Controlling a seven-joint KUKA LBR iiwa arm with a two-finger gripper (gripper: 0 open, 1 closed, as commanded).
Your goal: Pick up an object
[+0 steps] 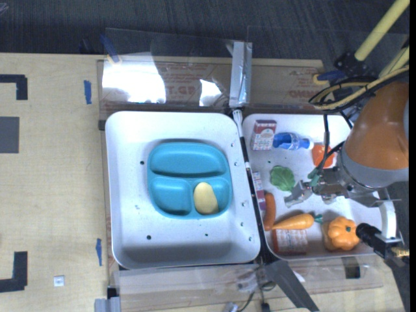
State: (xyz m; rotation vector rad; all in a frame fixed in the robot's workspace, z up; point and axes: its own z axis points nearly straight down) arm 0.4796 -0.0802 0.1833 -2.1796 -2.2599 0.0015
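The gripper (303, 194) hovers in the right bin (284, 117), fingers spread and holding nothing, between the green leafy toy (282, 177) and the carrot (294, 222).

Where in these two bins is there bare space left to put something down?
Left bin: bare white floor all around the blue divided tray, widest along the near edge. The tray's top compartment is free; a yellow egg-like item sits lower right. Right bin: crowded with carrot, pumpkin, bottle and gripper.
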